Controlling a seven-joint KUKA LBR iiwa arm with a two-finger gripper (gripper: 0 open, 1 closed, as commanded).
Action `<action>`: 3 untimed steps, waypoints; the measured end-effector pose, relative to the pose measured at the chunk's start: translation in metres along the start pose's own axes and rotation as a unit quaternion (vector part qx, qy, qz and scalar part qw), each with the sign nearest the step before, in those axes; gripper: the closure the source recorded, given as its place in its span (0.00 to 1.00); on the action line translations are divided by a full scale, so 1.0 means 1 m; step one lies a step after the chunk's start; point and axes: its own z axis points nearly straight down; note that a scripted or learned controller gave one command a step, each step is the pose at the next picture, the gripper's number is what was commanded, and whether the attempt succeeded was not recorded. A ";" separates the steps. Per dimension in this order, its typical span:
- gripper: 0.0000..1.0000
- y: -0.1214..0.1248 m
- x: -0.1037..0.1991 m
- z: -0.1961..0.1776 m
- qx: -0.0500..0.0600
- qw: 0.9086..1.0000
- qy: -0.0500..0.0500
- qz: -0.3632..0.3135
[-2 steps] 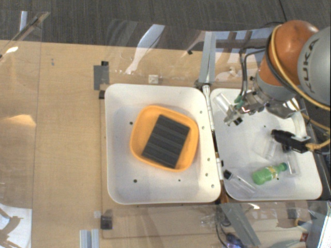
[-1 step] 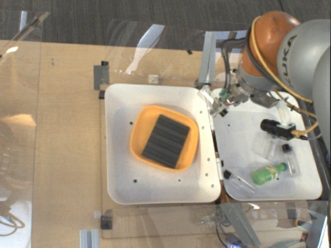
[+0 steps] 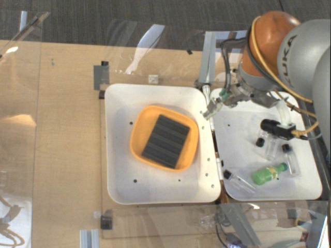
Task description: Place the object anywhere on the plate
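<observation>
An orange plate (image 3: 138,138) sits in the middle of the left bin (image 3: 119,185). A dark grey ribbed block (image 3: 166,141) lies flat on the plate, tilted slightly, its whole footprint inside the rim. My gripper (image 3: 212,109) hangs over the divide between the two bins, just up and right of the plate's far corner, and is apart from the block. Nothing shows at its tip.
The right bin (image 3: 310,190) holds a green bottle-shaped object (image 3: 268,173) near its front, a clear plastic piece with small black caps (image 3: 274,148) and a thin clear stick (image 3: 239,181). The arm's orange band and grey body cover the right bin's far corner.
</observation>
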 end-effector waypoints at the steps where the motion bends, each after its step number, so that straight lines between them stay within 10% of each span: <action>1: 1.00 0.002 0.000 -0.012 -0.003 1.000 -0.001 -0.002; 2: 0.00 0.002 0.000 -0.012 -0.003 1.000 -0.001 -0.002; 3: 0.00 0.003 -0.033 -0.027 0.000 1.000 0.000 -0.005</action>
